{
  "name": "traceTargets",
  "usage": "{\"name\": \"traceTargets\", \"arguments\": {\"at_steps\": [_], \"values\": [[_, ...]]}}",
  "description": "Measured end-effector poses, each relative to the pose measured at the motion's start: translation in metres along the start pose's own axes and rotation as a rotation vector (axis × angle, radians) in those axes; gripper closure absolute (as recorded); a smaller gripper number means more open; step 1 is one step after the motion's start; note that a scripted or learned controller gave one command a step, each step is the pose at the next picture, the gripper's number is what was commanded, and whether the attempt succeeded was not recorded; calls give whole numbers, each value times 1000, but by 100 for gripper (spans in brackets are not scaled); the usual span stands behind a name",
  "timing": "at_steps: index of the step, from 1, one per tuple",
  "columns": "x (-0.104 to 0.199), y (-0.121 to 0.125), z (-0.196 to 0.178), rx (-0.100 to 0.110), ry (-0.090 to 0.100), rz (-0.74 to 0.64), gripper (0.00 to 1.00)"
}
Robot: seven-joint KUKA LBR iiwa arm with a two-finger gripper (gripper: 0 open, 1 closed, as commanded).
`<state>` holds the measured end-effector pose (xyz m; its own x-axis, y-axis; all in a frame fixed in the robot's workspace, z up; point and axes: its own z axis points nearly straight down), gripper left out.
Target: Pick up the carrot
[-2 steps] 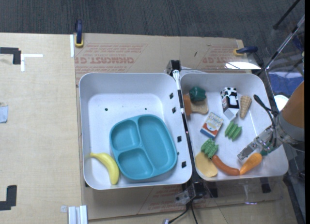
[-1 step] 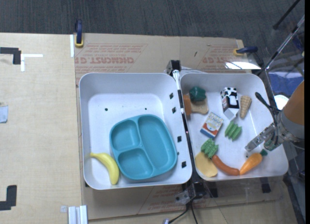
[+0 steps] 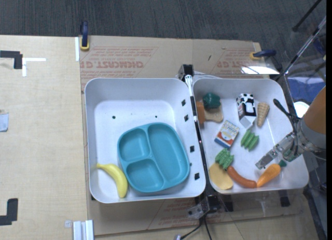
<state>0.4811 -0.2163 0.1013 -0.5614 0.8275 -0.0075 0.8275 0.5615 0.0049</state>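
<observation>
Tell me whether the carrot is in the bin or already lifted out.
In the bin. The carrot lies flat on the floor of the right bin, near its front wall, beside the sausage. The tool sits just above it.

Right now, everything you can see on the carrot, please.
The carrot is a small orange toy, plastic by its look, with a green stub at its upper-right end. It lies flat and tilted in the right bin, near the front right corner, its tip pointing down-left towards the sausage, which it touches or nearly touches. The gripper hangs just above its green end; whether it touches the carrot cannot be told.
</observation>
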Motion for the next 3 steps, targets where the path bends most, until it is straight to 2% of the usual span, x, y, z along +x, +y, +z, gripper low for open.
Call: {"name": "traceTargets", "arguments": {"at_steps": [1, 2, 3], "values": [[6, 3, 9, 2, 5, -305, 0], [-3, -6, 9, 4, 4, 12, 0], [13, 6, 9, 3, 6, -197, 0]]}}
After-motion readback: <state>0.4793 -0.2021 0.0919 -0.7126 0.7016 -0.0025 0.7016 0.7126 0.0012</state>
